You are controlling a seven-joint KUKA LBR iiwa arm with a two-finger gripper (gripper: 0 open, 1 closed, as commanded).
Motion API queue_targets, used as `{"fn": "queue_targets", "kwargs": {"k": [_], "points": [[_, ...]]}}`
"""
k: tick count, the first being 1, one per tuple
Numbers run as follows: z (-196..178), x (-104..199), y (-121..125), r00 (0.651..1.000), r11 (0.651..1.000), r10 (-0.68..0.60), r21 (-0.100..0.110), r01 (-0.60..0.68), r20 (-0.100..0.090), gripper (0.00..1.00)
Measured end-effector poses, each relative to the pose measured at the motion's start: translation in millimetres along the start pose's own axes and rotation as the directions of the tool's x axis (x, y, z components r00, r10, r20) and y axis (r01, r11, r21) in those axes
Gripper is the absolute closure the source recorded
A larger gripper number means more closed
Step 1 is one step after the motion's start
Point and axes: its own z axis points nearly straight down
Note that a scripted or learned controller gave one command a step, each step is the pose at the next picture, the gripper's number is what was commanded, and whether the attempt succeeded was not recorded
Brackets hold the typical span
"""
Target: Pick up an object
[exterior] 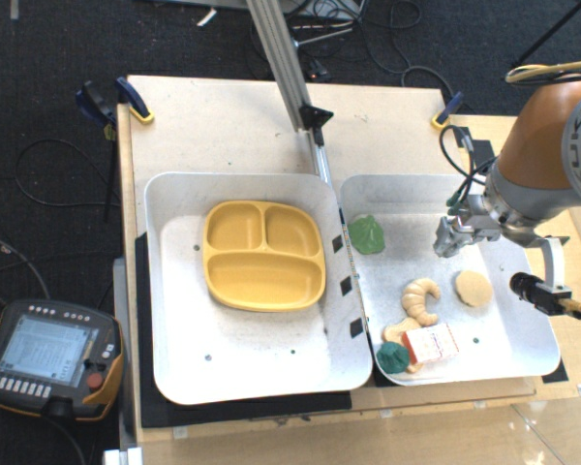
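The right bin (523,352) holds a green leafy piece (366,233) at its upper left, a pale croissant (423,301) in the middle, a round tan cookie (473,289) to its right, a red and white box (432,343) and a dark green lump (394,356) at the front. My gripper (449,240) hangs over the bin's upper middle, above and left of the cookie, well right of the green leafy piece. Nothing shows between its fingers.
The left bin (174,356) carries a yellow divided plate (264,255). A metal pole (281,46) slants up from between the bins. A teach pendant (44,356) lies on the floor at the left. Clamps (136,102) sit at the bench's back corners.
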Motion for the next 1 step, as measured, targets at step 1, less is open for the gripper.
{"fn": "queue_targets", "kwargs": {"k": [1], "points": [[-53.2,-7.7,9.3,1.0,1.0,-0.001,-0.001,0.001,0.001,1.0]]}}
